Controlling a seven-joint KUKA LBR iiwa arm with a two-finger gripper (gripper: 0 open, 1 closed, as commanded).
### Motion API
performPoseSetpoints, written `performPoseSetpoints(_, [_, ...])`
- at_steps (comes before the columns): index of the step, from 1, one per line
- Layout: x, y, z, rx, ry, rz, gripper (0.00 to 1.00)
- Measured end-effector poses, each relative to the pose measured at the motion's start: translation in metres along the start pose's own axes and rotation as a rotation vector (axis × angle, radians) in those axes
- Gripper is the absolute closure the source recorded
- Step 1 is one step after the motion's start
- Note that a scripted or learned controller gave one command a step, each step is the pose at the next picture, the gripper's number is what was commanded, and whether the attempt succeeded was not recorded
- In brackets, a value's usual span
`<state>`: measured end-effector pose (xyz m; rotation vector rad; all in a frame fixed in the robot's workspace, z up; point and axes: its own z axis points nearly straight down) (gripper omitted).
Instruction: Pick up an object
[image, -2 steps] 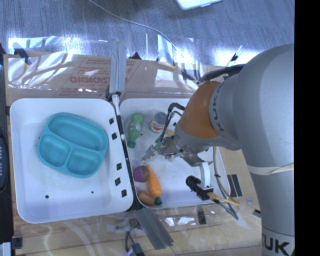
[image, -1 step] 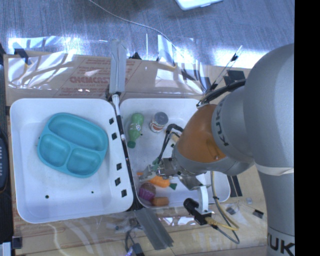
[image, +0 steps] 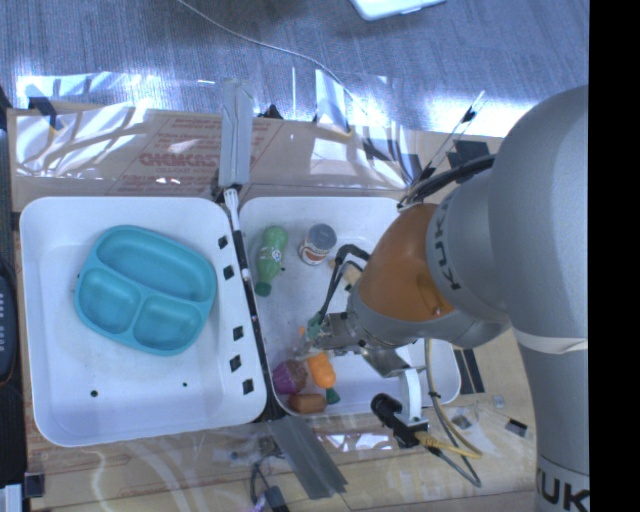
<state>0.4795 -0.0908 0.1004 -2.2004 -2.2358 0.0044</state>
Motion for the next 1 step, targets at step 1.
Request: performPoseSetpoints(1, [0.0453,0.084,-0.0944,-0.01,0.001,0.004,1.0])
